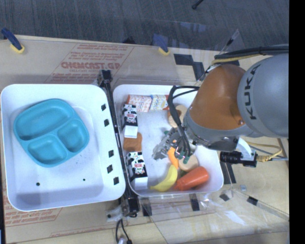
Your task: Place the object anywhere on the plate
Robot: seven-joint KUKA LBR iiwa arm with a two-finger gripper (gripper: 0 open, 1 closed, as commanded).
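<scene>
plate: blue plastic 3-compartment plate [51,131] sat in the left white bin [20,197], bare.
gripper: metal two-finger gripper [169,149] hovered over the right white bin [152,91], grip state — honestly couldn't tell.
object: probably the small orange piece [173,157] at its 5 o'clock, beside the yellow banana [165,179], likely the pick target.

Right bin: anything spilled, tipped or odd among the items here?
Nothing looks spilled or damaged. The toy food sits crowded in the right bin: banana against carrot at the near wall, milk cartons along the left wall. The blue plate lies flat in the left bin.
</scene>
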